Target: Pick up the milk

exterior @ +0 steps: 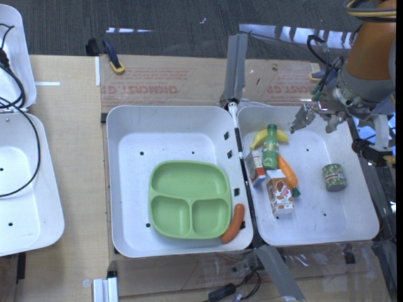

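White milk carton (280,194) lies near the right bin's (352,228) left edge, just beside the carrot (288,171), while the gripper (315,118) hangs wide open over the bin's far edge

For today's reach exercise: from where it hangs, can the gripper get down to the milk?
Probably yes. The gripper hangs above the right bin; the milk has open space above, though the carrot touches it.
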### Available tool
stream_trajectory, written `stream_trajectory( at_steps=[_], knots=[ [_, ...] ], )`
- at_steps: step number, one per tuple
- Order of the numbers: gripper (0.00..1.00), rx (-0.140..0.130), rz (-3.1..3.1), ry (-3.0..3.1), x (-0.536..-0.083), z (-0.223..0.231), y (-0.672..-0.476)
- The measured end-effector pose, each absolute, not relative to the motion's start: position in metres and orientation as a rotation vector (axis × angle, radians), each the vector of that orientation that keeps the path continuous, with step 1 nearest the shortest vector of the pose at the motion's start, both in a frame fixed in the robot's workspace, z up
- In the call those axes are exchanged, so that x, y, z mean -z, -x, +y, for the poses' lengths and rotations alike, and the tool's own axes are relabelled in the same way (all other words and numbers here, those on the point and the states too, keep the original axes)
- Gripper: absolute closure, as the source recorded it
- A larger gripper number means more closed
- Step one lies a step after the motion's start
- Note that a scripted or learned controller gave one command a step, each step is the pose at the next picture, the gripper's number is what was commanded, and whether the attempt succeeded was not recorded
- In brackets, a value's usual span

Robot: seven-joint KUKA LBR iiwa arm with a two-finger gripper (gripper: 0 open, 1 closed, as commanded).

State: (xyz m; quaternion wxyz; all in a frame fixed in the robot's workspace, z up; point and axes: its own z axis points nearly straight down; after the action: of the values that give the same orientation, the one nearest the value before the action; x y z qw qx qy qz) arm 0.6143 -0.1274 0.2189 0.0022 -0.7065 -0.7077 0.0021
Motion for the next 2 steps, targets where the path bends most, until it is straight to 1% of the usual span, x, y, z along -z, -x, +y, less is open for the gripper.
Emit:
stream_trajectory(
  at_steps=[1,2],
  knots=[
    [0.0,-0.006,-2.295,2.142,-0.292,-0.097,-0.621],
    [0.0,-0.009,-2.201,2.235,-0.202,-0.115,-0.632]
  ],
)
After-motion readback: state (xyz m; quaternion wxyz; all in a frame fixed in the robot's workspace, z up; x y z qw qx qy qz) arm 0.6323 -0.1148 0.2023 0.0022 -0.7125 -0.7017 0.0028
